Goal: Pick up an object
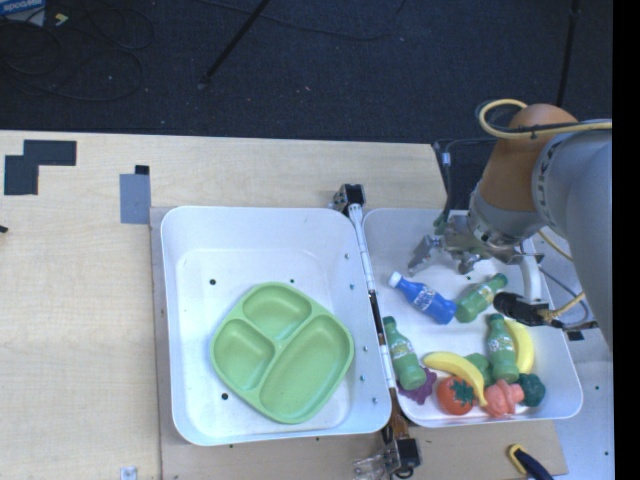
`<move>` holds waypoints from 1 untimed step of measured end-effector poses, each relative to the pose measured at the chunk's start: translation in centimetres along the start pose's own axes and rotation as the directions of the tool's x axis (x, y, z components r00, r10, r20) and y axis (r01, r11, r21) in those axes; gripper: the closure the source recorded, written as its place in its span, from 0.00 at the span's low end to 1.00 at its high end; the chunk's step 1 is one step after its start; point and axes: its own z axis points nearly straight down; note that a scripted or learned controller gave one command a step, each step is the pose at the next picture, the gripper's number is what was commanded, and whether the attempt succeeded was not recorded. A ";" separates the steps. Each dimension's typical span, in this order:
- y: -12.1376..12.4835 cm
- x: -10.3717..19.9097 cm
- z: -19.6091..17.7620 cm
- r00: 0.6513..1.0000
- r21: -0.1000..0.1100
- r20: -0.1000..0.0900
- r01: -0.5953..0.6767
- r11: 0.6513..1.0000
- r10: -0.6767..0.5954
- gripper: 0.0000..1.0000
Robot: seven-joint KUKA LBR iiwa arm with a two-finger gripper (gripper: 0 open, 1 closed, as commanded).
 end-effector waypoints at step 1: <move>-1.6 3.2 0.0 1.000 -0.001 0.000 0.001 1.000 -0.001 0.00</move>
